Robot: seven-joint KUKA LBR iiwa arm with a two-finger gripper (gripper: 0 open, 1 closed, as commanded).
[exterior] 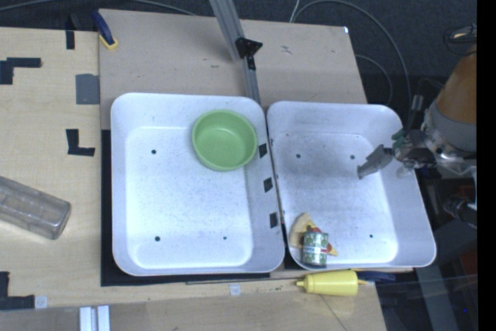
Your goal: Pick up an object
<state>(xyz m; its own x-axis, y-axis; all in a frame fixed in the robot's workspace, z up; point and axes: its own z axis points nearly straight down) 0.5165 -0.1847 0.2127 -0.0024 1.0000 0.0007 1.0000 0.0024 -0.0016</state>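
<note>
Candidate objects: small can [315, 248] with a crumpled wrapper [301, 227] touching it, both lodged in the near left corner of the right bin [387, 120], hard against the divider [267, 190] wall and the near wall. Second candidate: green bowl [225, 139], upright, in the left bin [136, 167], at the far side near the divider, just beside the far rim. Likely resting wherever dropped; no sign of deliberate arrangement.

Gripper [377, 161] above the right bin's right half, well apart from the can, tilted downward and toward the divider. Nothing seen between the fingers [370, 165]; degree of opening cannot be told from this angle.

Access, as judged: can hemmed by two walls, open only from the bin's centre and far side. Bowl open on the side away from the divider. Wide bare floor across the right bin between gripper and can. Yellow bottle [333, 283] outside the near rim, just beside the can's corner. Clear cylinder [31, 207] on the bench, well left of the left bin.
</note>
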